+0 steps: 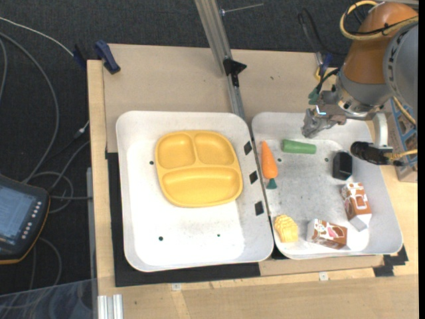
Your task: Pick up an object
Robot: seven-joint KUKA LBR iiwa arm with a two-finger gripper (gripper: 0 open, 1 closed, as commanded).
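Pincer (317,126) hovers just beside the green block (298,147), at its upper right; whether it's apart or together, I cannot tell. Nothing lifted yet — the grab remains.

Look to the upper right of the frame and you'll find the arm (392,45), a thick, rounded body in pale grey. A broad orange band (372,52) wraps the segment above the wrist, glossy enough to catch a highlight along its top. A yellow cable (355,12) loops over that orange part, and thinner dark cables trail down its left side. Below the band you see a grey metal collar, then the hand (317,123), a compact block of dull grey metal with a small blue-white glint near its top. Its finer details are too small for you to make out.
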